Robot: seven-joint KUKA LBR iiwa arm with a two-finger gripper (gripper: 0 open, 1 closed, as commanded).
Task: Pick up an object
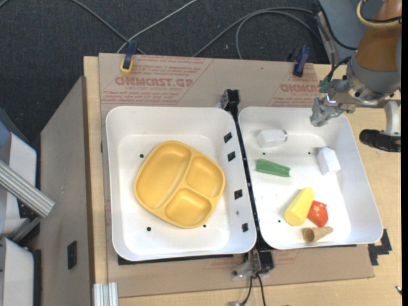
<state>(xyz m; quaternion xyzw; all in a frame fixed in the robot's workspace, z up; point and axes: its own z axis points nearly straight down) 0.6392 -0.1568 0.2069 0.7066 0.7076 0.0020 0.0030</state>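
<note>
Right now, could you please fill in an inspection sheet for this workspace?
Surface: brown board bearing two white bins, left bin and right bin, side by side.
Job's things: in the right bin, green piece, yellow piece touching red piece, tan piece, white piece, pale block.
Clutter: yellow divided tray in the left bin.
Grippers: gripper over the right bin's far right corner, nothing seen in it.
Cables: loose cables on the dark floor behind; blue clamps on the board's far edge.
Surroundings: dark carpet, metal rail at left.
</note>
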